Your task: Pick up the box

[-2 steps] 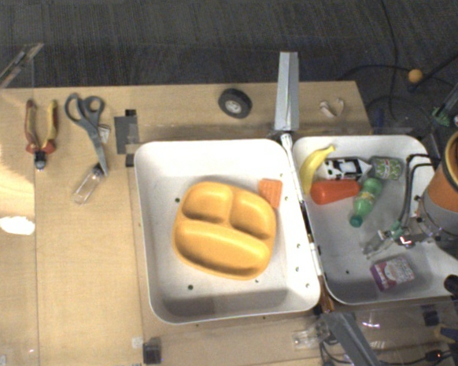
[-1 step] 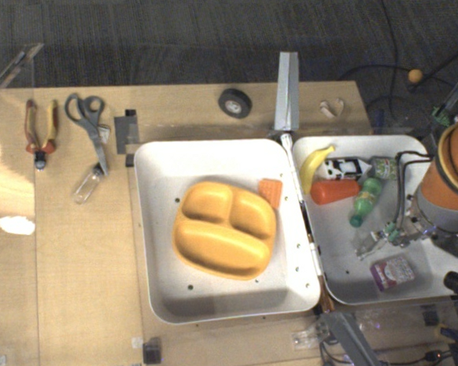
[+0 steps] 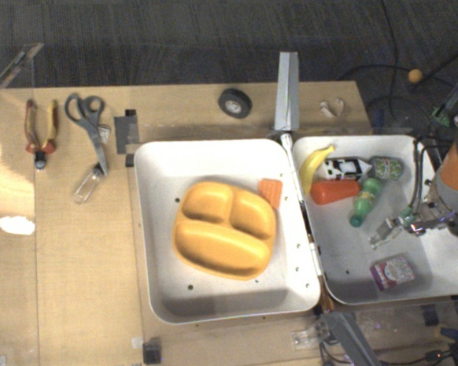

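gripper: my gripper point(image 3: 384, 231) hangs over the right bin point(image 3: 341, 288), mid-bin, arm reaching in from the right edge of the view
fingers: metal fingertips point(image 3: 378, 237) look slightly parted with nothing between them, so I call it open, small gap; hard to judge exactly at this size
contact: not touching anything I can make out; bare bin floor under the tips
box: the box point(image 3: 392, 272), small, purple-pink, lies flat on the bin floor just below-right of my tips in the view, near but apart
progress: nothing picked yet. Box sits on the floor, untouched. Left to do: line up over it, descend, close, lift
green bottle: green bottle point(image 3: 364, 203) lies just above-left of my tips, close; second green item point(image 3: 387, 167) further up
red item: red item point(image 3: 334, 190) and a black-and-white piece point(image 3: 346, 166) beyond the bottle, up-left
banana: banana point(image 3: 314, 166) at the far top-left corner of my bin
left bin: left bin point(image 3: 167, 301), well apart to my left, holds a yellow tray point(image 3: 225, 227) and an orange piece point(image 3: 271, 191)
risk: my guess is the bottle is close enough to bump if I swing wide
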`<move>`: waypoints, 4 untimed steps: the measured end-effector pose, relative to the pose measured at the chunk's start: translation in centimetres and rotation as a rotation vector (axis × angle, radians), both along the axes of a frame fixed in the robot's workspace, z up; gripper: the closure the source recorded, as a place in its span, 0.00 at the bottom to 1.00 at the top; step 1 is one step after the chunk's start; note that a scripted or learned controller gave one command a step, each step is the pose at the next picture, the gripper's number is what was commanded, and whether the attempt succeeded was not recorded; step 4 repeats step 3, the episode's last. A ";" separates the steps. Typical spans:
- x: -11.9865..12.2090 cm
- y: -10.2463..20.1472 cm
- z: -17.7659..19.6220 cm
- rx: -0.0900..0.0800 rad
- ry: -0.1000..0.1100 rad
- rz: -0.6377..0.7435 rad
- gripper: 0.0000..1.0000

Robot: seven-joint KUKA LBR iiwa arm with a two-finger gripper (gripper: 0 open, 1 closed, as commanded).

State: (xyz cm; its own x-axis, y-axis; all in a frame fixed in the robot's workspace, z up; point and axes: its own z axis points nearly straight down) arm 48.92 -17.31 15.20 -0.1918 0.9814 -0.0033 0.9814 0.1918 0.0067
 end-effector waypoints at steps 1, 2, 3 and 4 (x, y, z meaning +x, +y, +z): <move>-0.1 -1.5 -4.0 0.001 0.004 0.052 0.00; 0.1 0.5 -6.2 -0.004 -0.005 0.089 0.00; 0.0 -3.3 6.7 0.001 0.000 -0.205 0.00; 0.0 -3.3 6.7 0.001 0.000 -0.205 0.00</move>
